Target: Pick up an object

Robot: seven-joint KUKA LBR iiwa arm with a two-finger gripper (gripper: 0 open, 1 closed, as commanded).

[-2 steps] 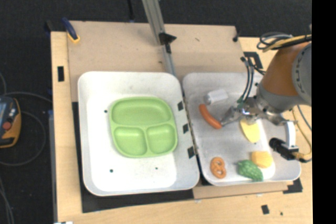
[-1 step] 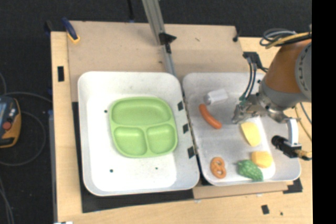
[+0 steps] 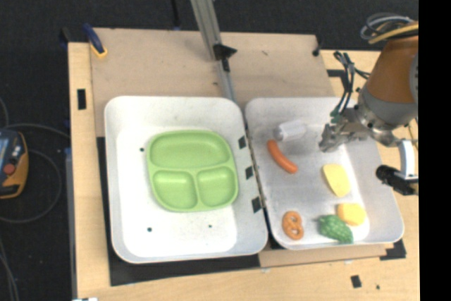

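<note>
My gripper point(image 3: 330, 139) hangs over the upper middle of the right bin point(image 3: 310, 109), pointing down. Just left of it lies a white, pale cylinder point(image 3: 291, 130). An orange sausage-like piece point(image 3: 281, 156) lies further left and lower. A yellow oval piece point(image 3: 337, 180) sits below the gripper, a yellow block point(image 3: 351, 213) below that. Green broccoli point(image 3: 335, 228) and a brown pretzel point(image 3: 292, 224) rest near the bin's front edge. I see nothing between the gripper's fingers.
The left bin point(image 3: 127, 123) holds a green divided plate point(image 3: 191, 170). A grey metal post point(image 3: 203, 3) rises behind the bins. The arm's orange band point(image 3: 393, 74) stands at the right, with cables above it.
</note>
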